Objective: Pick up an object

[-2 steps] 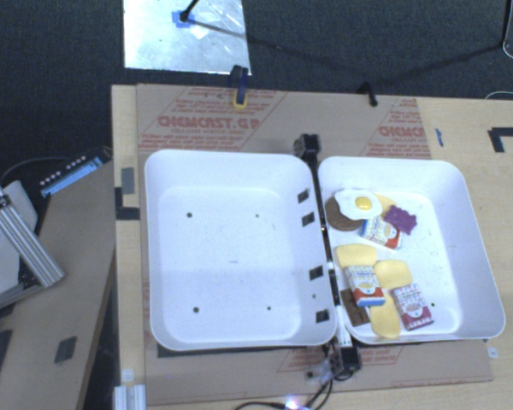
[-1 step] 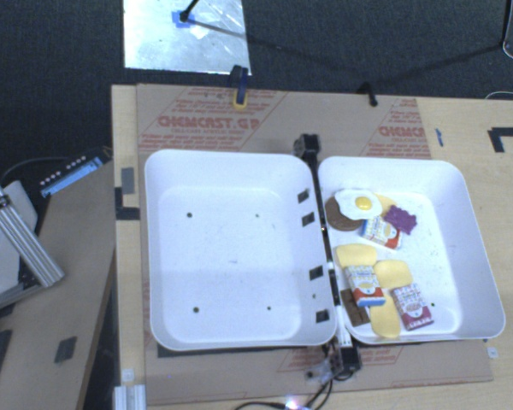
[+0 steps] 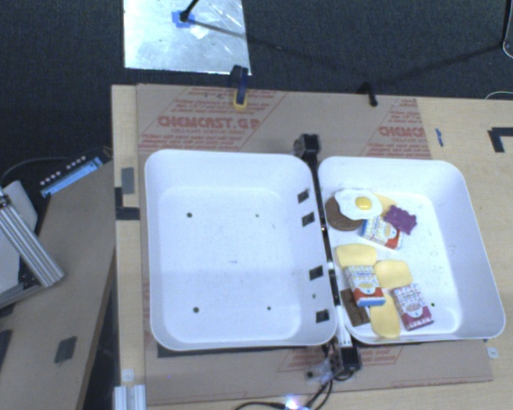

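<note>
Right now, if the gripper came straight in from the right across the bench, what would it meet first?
Probably the right bin's outer wall; past that, the red packet or the purple piece, depending on its line. Height is unclear.

Brown cardboard sheet (image 3: 207,120) with red lettering under two white bins, a shiny metal plate (image 3: 158,24) behind it (on dark carpet), aluminium framing (image 3: 17,233) at left

Single fixed camera, high above the bench (image 3: 265,109), looking down at a slant, far edge of bench at top, left bin (image 3: 231,250) and right bin (image 3: 462,229) both fully framed (mid-distance, not close), dark floor (image 3: 51,58) visible beyond the bench.
</note>
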`<action>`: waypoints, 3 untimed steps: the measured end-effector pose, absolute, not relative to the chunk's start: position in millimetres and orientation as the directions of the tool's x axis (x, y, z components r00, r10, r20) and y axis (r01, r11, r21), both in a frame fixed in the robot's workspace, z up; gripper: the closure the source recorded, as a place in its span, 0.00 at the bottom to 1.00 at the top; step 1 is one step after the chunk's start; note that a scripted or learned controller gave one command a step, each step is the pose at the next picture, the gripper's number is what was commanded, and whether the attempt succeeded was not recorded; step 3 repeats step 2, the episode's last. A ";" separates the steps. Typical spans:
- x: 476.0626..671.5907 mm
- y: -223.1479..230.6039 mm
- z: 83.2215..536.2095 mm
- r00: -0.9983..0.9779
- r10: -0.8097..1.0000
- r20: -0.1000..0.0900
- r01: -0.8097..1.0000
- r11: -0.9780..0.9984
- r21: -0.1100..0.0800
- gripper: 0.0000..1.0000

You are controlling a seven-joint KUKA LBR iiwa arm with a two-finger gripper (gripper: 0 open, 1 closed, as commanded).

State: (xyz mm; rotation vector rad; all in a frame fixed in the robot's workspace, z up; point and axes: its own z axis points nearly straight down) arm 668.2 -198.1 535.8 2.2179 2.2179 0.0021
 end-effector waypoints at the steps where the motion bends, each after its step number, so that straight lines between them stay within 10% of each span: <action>1: 668.4 -197.8 535.9 -0.002 1.000 -0.002 1.000 0.002 0.004 1.00; 3: 668.3 -206.4 535.7 0.000 1.000 -0.003 1.000 0.000 0.004 1.00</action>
